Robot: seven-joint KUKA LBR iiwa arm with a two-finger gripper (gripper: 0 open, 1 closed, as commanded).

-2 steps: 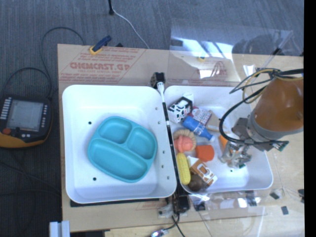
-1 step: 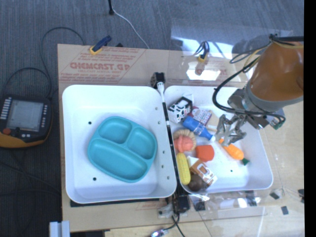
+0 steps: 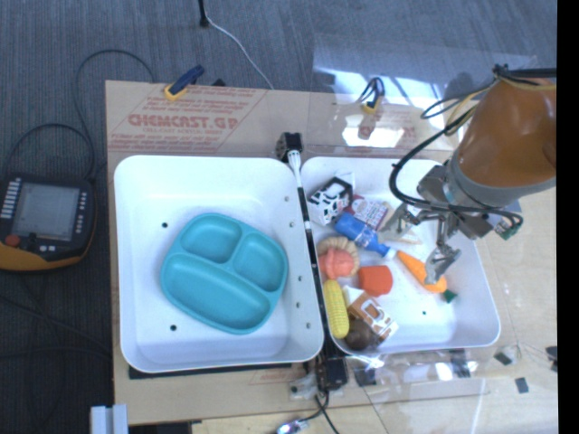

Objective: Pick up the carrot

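The carrot (image 3: 418,267), small and orange with a green end, lies slanted near the right side of the right bin (image 3: 470,328). My gripper (image 3: 418,248) hangs just above it and stands open. One finger (image 3: 397,223) is up-left of the carrot, the other finger (image 3: 442,262) comes down at the carrot's thick end. The carrot rests on the bin floor and is not lifted.
Left of the carrot lie a red tomato (image 3: 375,280), a blue bottle (image 3: 358,231), a pink peach (image 3: 336,262), a corn cob (image 3: 336,306), a cow-patterned toy (image 3: 330,200) and a brown item (image 3: 366,325). The left bin (image 3: 145,188) holds a teal divided plate (image 3: 224,271).
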